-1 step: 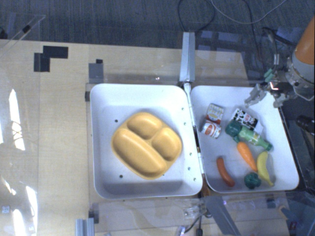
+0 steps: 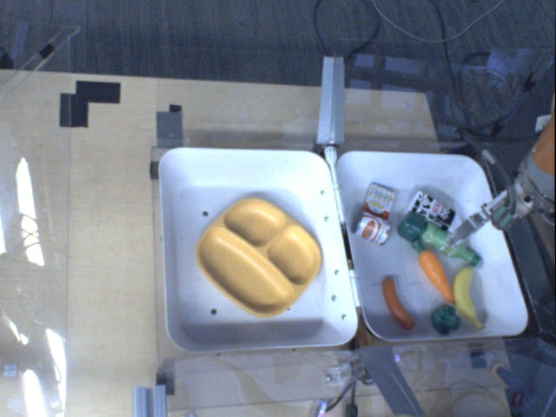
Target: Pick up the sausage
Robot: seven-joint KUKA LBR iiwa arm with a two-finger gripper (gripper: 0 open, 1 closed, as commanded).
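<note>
The sausage (image 2: 397,302) is a short reddish-brown link lying in the front left part of the right bin (image 2: 499,315), tilted a little. My gripper (image 2: 458,235) reaches in from the right edge and hangs over the bin's middle. It is behind and to the right of the sausage, well apart from it. Its tip is close to a green toy (image 2: 465,254) and just behind the carrot (image 2: 434,272). Nothing shows in its hold.
Beside the sausage lie the carrot, a banana (image 2: 467,295) and a dark green piece (image 2: 446,318). Farther back are a green block (image 2: 413,228), a small can (image 2: 373,228), a carton (image 2: 380,198) and a black-and-white box (image 2: 433,208). A yellow divided dish (image 2: 259,254) sits in the left bin (image 2: 182,320).
</note>
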